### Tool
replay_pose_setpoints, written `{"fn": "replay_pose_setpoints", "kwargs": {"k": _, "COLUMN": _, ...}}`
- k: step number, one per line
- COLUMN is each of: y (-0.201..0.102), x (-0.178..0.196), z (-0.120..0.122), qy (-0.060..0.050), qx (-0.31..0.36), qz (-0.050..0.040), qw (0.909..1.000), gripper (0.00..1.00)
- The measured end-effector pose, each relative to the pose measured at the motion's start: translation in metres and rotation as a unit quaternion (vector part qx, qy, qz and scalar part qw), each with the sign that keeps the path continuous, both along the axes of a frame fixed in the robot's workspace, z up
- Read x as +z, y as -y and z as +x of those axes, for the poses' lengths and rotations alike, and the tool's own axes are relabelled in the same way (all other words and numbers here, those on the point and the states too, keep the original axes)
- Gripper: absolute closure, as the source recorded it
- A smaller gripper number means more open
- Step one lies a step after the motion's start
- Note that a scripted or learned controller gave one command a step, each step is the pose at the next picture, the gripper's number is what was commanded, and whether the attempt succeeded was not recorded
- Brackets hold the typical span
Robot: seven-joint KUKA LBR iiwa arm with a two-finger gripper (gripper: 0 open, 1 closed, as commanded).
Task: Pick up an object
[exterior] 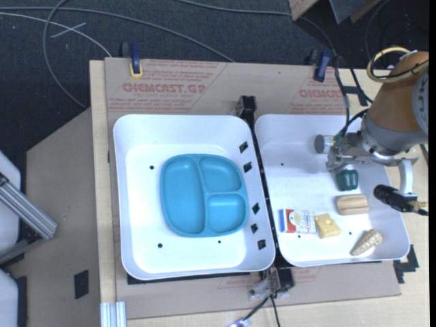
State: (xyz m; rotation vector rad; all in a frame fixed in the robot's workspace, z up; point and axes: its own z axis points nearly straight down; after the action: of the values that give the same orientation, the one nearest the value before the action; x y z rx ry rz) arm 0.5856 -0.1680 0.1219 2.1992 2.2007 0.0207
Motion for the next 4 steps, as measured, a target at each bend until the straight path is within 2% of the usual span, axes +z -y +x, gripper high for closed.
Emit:
{"fn": "replay_pose_setpoints", "kwargs": {"k": 1, "y": -0.004, "x": 0.064, "z": 0.005, "qy": -0.012, "qx": 0.001, "qz": 0.0053, "qw": 0.9999, "gripper": 1.00}}
{"fn": "replay_pose_setpoints", "kwargs": {"k": 2, "y": -0.002, "x": 0.128, "z": 0.009, "qy": -0.012, "qx": 0.000, "qz": 0.0051, "qw": 0.9999, "gripper": 1.00}}
{"fn": "replay_pose_setpoints", "kwargs": {"k": 3, "y": -0.002, "x": 0.163, "z": 0.010, "qy": -0.013, "qx": 0.000, "qz": 0.0054, "qw": 0.9999, "gripper": 1.00}}
{"fn": "replay_pose_setpoints", "kwargs": {"k": 4, "y": -0.056, "x": 0.147, "z": -0.001, "qy": -0.017, "qx": 0.002, "qz": 0.0075, "qw": 0.9998, "gripper": 1.00}}
